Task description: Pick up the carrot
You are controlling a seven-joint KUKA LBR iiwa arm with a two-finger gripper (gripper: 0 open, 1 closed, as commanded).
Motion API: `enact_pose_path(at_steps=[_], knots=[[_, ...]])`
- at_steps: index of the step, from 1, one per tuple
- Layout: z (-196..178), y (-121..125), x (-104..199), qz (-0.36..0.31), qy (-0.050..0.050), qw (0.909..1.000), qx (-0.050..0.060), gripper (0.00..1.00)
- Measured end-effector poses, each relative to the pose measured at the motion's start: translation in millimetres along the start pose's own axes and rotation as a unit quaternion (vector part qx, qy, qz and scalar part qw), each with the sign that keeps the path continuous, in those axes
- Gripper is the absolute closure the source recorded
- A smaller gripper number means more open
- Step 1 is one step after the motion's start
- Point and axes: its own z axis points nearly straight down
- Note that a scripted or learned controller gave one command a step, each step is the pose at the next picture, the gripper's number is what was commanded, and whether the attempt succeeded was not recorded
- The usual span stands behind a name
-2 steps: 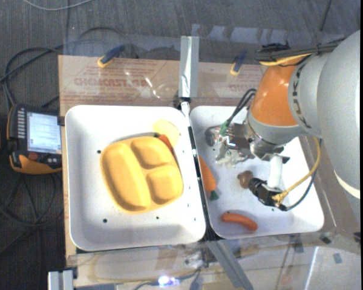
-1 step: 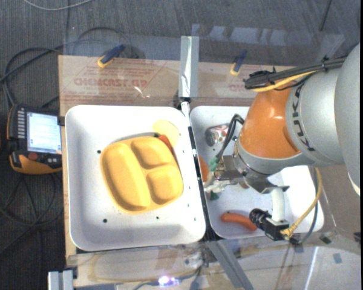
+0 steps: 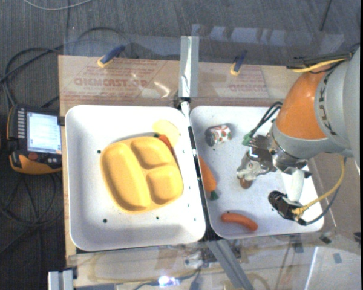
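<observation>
Grey arm point(image 3: 345, 95) reaching in from the right, orange band above the wrist, gripper point(image 3: 251, 171) pointing down
</observation>
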Motion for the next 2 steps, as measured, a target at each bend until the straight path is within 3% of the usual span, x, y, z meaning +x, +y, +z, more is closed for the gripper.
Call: enact_pose_path(at_steps=[1,2], knots=[[0,-38,42,-0.208,0.002,0.9780,0.000,1.00],[0,-56,94,-0.031,0.001,0.9995,0.000,1.00]])
